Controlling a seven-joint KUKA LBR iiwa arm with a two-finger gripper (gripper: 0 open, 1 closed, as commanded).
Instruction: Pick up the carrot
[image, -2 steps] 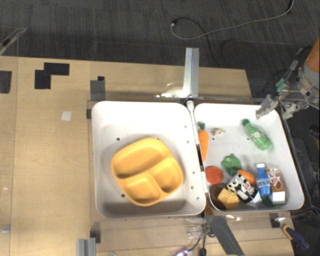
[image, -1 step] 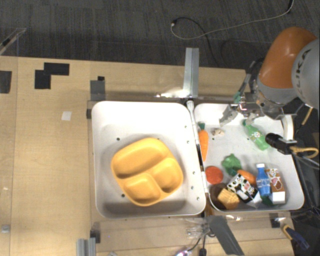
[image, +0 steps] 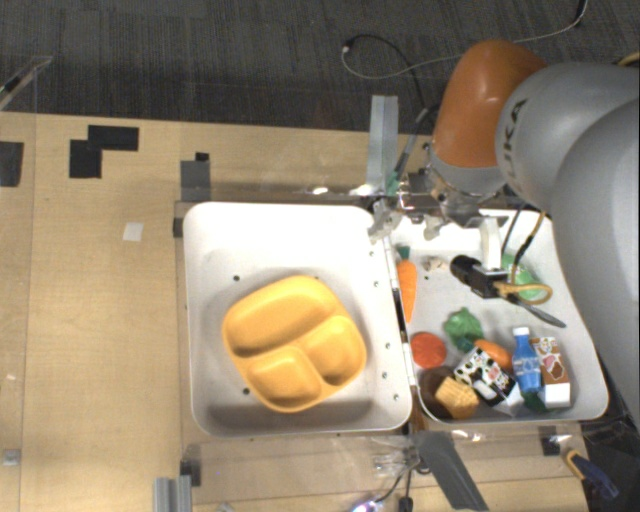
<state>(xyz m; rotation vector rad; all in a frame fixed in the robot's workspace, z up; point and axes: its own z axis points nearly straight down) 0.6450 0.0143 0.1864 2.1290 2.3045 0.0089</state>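
Observation:
The carrot (image: 406, 286) is orange with a small green top. It lies lengthwise along the left wall of the right bin (image: 585, 375), near the bin's far end. My gripper (image: 408, 227) hangs just beyond the carrot's green end, over the far left corner of that bin. Its two pale fingertips (image: 432, 229) stand apart, open, with nothing between them. The carrot rests on the bin floor, untouched.
The left bin (image: 210, 300) holds a yellow divided plate (image: 292, 341). Nearer in the right bin lie a red tomato (image: 428, 349), a green vegetable (image: 463, 325), a blue bottle (image: 524, 360), a waffle-like piece (image: 456, 397) and several small toys. The dividing wall runs right beside the carrot.

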